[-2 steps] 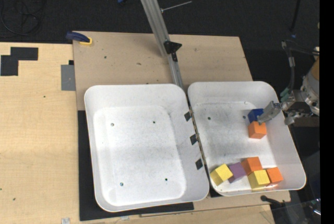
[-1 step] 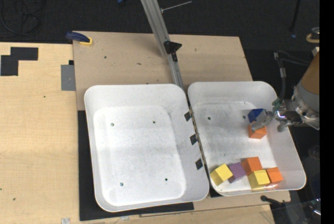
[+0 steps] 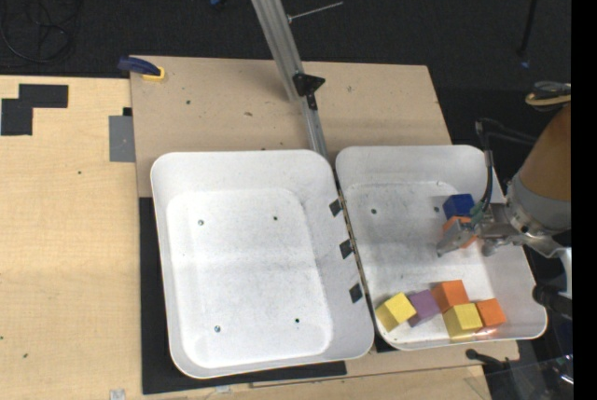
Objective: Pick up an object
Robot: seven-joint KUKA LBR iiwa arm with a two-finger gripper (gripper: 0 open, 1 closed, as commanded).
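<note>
While the gripper [image 3: 464, 238] is sitting low inside the right bin [image 3: 401, 174], I honestly can't tell from this angle whether its tips are spread or closed; they're just a grey smudge pointing left toward the bin floor. Right against them a blue block [image 3: 458, 204] is showing, with a sliver of orange [image 3: 457, 223] peeking out just under it. Whether either one is actually pinched is not something I can make out.

Going outward, the wrist is coming in over the bin's right rim, and the arm [image 3: 548, 167] is rising behind it at the right edge, orange band and all.

The rest of the blocks are bunching along the near edge of the same bin: a yellow block [image 3: 396, 309] furthest left, a purple block [image 3: 424, 304] touching it, an orange block [image 3: 452, 294] just behind, then a second yellow block [image 3: 463, 320] and a second orange block [image 3: 491, 313] side by side at the rim.

The left bin [image 3: 187, 174] is lying right beside it, clipped along the shared edge. A metal rail [image 3: 273, 16] is leaning across the wooden bench [image 3: 373, 100] behind both.
</note>
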